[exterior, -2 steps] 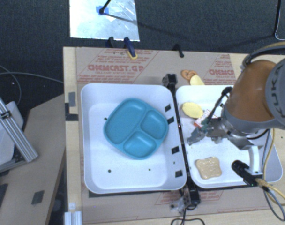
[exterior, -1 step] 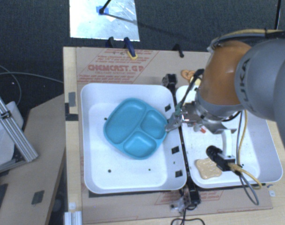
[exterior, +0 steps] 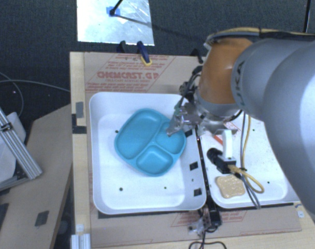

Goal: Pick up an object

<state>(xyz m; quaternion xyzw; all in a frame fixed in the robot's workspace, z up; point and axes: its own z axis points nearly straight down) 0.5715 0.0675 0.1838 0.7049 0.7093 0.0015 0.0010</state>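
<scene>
Pincer [exterior: 174,128] at blue plate's [exterior: 147,143] right rim

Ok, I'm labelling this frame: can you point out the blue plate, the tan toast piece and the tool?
Blue plate [exterior: 139,138]: camera view, on its large compartment.
Toast [exterior: 230,186]: camera view, on its top face.
Tool [exterior: 174,129]: camera view, at its fingertips by the plate's right rim.

The counter [exterior: 79,139] is a pale wooden top. A sheet of brown cardboard [exterior: 131,71] with red print lies flat on it, and the two white bins rest side by side on the cardboard, touching along their inner walls. The left bin [exterior: 103,191] is the larger in view; the right bin [exterior: 274,188] is partly hidden by the arm. A blue clamp [exterior: 143,53] grips the cardboard's far edge (beside a small dark clip).
</scene>
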